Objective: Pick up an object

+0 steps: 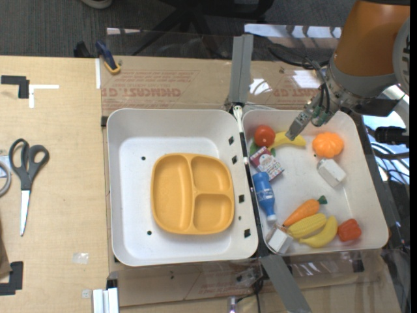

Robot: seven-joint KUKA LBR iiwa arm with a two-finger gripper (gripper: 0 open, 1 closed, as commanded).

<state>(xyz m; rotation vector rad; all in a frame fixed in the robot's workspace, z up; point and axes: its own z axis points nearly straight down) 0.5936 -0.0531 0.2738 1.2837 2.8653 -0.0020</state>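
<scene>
Hovering low in the right white bin [371,194], gripper [296,128] sits at the small yellow banana-like piece [290,140] beside the red tomato [264,136], finger state unclear; centre over it before descending.

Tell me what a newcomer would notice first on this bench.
The yellow divided plate stands out first, lying alone in the left bin. Next comes the clutter of toy food in the right bin: a tomato, an orange, a carrot and bananas, plus a blue bottle. The gripper hangs over the far end of that bin, above a small banana.
</scene>
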